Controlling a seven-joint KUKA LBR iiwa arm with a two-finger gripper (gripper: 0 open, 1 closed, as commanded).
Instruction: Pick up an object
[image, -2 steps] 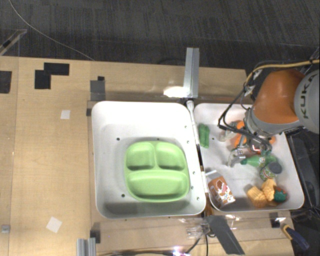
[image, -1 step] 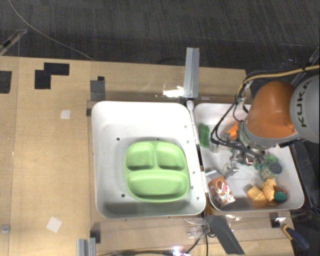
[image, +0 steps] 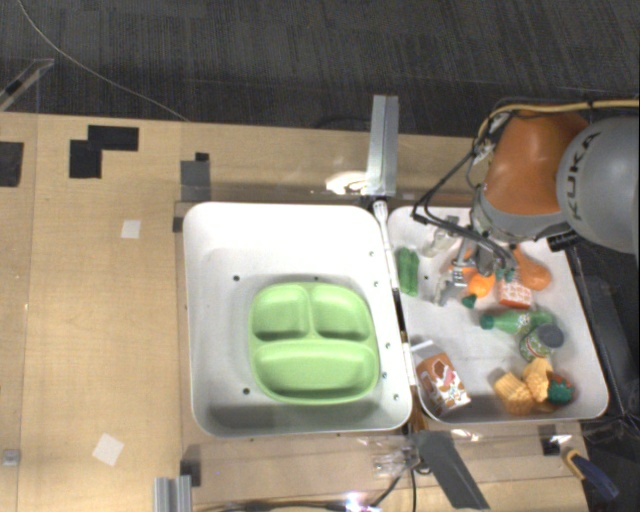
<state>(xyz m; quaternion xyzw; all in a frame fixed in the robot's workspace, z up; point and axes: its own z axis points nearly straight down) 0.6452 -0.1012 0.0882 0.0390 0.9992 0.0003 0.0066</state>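
**Two bins, arm down in the right-hand one**

Two shallow white bins sit side by side on the table (image: 90, 330). Landmark for all positions: the metal divider rail (image: 392, 290) between them.

Left bin (image: 210, 250), left of the rail: holds a green sectioned plate (image: 315, 340) with three compartments, lying flat near the bin's middle.

Right bin (image: 590, 370), right of the rail: cluttered with small objects.
- Green bottle-like item (image: 407, 271), just beside the rail, upper part of the bin.
- Brown snack packet (image: 442, 383), just right of the rail, near the bin's lower edge.
- Orange piece (image: 533, 272) and a red-and-white box (image: 515, 294), well right of the rail, touching or nearly so.
- Dark green item (image: 503, 321) lying lengthwise, below the box.
- Small can (image: 542, 340), beside the dark green item, further from the rail.
- Yellow pieces (image: 525, 388) with a green-and-red bit, far from the rail, near the lower edge.

Arm: grey body with orange band (image: 525, 165) reaches in from the far side of the right bin. Gripper (image: 470, 275) is low among the objects, between the green bottle-like item and the red-and-white box. Fingers: state cannot be told; wrist and cables mask them, and whether anything lies between them is not legible.
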